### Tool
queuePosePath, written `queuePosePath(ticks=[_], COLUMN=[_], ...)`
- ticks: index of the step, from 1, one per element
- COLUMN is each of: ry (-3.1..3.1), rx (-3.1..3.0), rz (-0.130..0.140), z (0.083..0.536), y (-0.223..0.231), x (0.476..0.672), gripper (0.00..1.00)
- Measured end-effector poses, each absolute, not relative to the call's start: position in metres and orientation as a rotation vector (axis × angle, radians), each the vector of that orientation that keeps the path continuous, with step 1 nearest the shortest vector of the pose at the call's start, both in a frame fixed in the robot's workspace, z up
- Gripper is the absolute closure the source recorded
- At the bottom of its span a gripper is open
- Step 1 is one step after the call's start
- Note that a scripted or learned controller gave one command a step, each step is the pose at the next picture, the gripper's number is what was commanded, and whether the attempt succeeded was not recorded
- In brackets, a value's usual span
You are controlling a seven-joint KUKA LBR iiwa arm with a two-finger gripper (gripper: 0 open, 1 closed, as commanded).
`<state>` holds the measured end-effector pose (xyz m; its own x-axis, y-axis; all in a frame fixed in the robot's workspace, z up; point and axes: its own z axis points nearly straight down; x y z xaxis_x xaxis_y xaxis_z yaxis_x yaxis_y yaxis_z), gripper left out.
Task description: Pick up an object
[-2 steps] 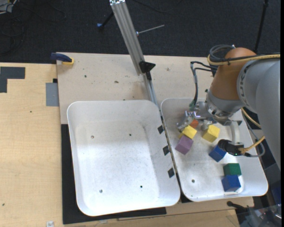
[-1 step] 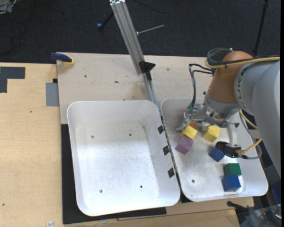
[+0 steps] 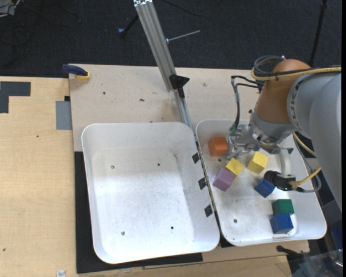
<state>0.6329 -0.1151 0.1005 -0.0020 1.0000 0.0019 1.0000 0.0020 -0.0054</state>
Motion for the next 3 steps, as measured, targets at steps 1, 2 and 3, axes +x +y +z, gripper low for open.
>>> queuePosePath(ticks=[1,2,3], ry=[-2.225,-2.227,-2.227], rx=[-2.222,-2.222,-2.216], rz=[-0.004,-0.005,0.000], z=[0.160,0.223,0.244], y=[-0.113,-0.112,-0.113], x=[0.641,0.648,0.648], gripper=[1.00,1.00,1.00])
